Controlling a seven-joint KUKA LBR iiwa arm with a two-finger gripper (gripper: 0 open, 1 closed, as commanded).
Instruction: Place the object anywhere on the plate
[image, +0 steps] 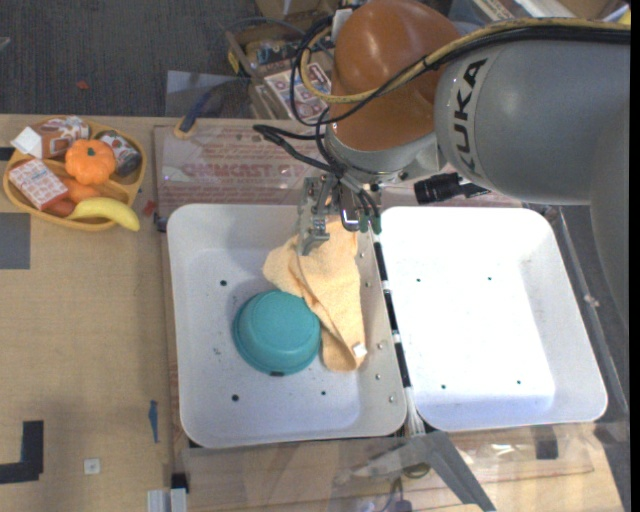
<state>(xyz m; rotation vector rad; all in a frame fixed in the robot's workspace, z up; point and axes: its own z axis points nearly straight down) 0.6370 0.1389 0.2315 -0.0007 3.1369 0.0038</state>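
Hovering over the yellow cloth (325, 285), fingers (318, 232) maybe pinching its top edge, can't tell; teal plate (277, 332) next, I'd guess.

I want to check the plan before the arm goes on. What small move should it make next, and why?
Probably a short drop straight down onto the cloth. The gripper hangs over the cloth's upper edge in the left bin, and I cannot tell if it has hold of it. The teal bowl, upside down, lies beside the cloth and overlaps its lower left edge.
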